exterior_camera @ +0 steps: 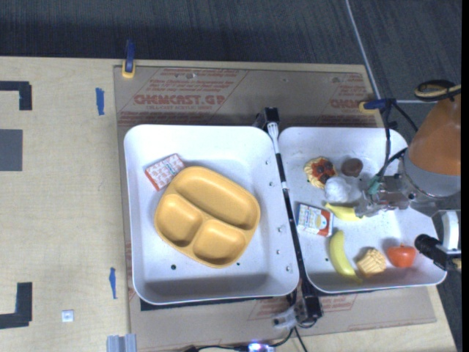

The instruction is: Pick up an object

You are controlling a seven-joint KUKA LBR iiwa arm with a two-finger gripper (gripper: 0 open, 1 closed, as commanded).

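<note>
yellow tray (207, 215), white bins (139, 196), yellow banana (338, 255), red tomato (401, 255)

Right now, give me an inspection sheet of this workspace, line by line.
Surface: wooden bench with a cardboard sheet under two white bins.
Job's things: right bin holds a banana, a second banana, a tomato, a corn piece, a small carton, a white ball, a brown round item and a red-yellow item.
Clutter: left bin holds a yellow divided tray and a small red packet.
Grippers: gripper low over the right bin near the upper banana; finger state unclear.
Cables: a thin line runs up from the arm; wires at the bins' front edge.
Surroundings: dark carpet; blue tape marks on the bench.
</note>
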